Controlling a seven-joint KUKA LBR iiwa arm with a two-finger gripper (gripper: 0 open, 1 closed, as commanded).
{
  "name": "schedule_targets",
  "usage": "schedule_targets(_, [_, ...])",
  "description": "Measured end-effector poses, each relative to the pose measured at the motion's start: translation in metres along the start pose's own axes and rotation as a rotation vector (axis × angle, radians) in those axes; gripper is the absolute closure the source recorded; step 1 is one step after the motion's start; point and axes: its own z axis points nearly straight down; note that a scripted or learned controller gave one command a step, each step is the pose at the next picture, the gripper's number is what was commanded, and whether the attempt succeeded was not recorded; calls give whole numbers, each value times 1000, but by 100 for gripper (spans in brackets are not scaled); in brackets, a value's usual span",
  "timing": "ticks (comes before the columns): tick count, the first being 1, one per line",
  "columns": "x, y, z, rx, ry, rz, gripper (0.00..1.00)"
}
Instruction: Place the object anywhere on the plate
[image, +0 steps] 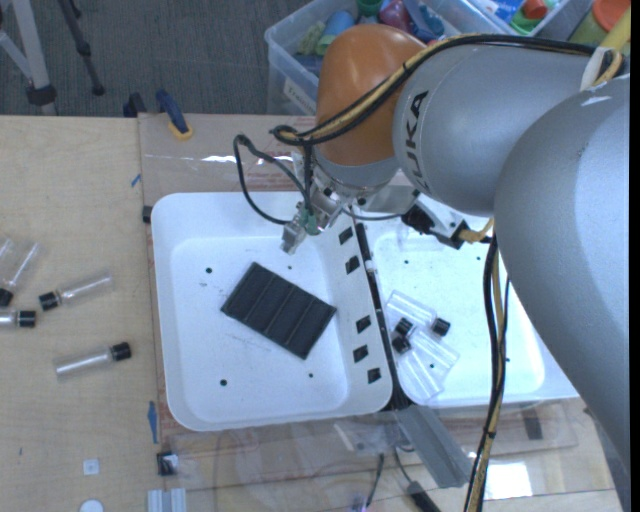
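Pale wooden bench (70, 180) fills the left of the frame, with grey carpet and a clear tub of coloured toys (400, 25) along the top. Across the right and upper centre looms the grey arm (520, 130), its orange band (365, 75) above the wrist. Two shallow white bins sit side by side in the middle: the left bin (200, 390) and the right bin (520, 375). In the left bin a dark ribbed plate (278, 309) lies flat, tilted diagonally. In the right bin, lower centre, lie clear plastic vials with black caps (420, 345). More vials (90, 355) lie scattered on the bench at the left edge. The gripper (296, 236) hangs over the left bin's upper right, just above the plate; whether it is open or closed cannot be told.
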Motion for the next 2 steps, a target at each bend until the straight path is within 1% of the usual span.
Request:
schedule_targets(1, [45,70,-42,-4,-3,-162,100])
schedule_targets(2, [61,59,13,0,1,-413,100])
